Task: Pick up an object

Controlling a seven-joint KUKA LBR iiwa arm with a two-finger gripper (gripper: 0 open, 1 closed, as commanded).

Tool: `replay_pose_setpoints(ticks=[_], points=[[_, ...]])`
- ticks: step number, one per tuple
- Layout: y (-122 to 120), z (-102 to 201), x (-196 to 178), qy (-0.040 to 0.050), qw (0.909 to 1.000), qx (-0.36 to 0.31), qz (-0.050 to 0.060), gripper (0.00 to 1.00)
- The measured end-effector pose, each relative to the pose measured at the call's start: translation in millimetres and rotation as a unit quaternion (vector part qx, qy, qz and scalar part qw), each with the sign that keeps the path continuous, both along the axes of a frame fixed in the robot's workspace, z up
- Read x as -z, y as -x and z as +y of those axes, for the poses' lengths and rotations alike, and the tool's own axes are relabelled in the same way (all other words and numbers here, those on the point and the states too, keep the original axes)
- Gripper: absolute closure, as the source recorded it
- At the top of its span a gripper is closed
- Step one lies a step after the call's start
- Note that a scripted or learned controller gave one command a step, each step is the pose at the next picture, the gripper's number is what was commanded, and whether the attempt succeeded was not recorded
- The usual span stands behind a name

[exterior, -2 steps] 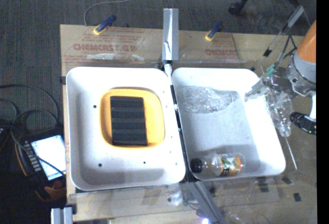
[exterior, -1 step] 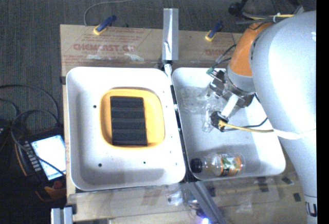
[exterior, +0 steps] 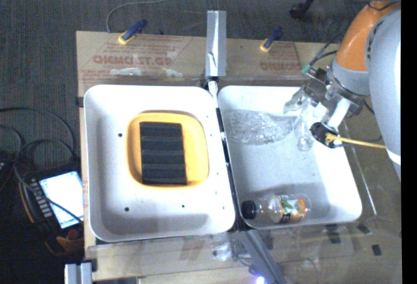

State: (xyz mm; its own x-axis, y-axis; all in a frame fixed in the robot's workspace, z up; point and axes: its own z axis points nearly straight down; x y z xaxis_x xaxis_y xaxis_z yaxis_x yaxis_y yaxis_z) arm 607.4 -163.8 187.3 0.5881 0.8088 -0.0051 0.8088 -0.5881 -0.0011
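Note:
A crumpled clear plastic piece [exterior: 257,126] lies in the upper part of the right bin [exterior: 332,175]. A clear bottle [exterior: 277,208] with a black cap and an orange label lies on its side near that bin's front edge. A yellow tray with a black ribbed insert [exterior: 166,150] rests in the middle of the left bin [exterior: 104,172]. My gripper [exterior: 301,121] reaches in from the right, low over the right bin's upper right, at the right end of the clear plastic. Its tips blur into the plastic, so contact is unclear.
The grey arm with its orange band [exterior: 361,28] fills the right edge. A thin yellow rod [exterior: 358,142] juts right from the wrist. A metal post [exterior: 215,48] stands behind the bins' shared wall. Two blue-yellow clamps [exterior: 132,31] hold the cardboard at the back.

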Motion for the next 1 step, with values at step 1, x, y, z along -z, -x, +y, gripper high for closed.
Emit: replay_pose_setpoints(ticks=[1], points=[[78.0,-12.9,-15.2,-0.0016,0.9934,-0.115,0.000,0.00]])
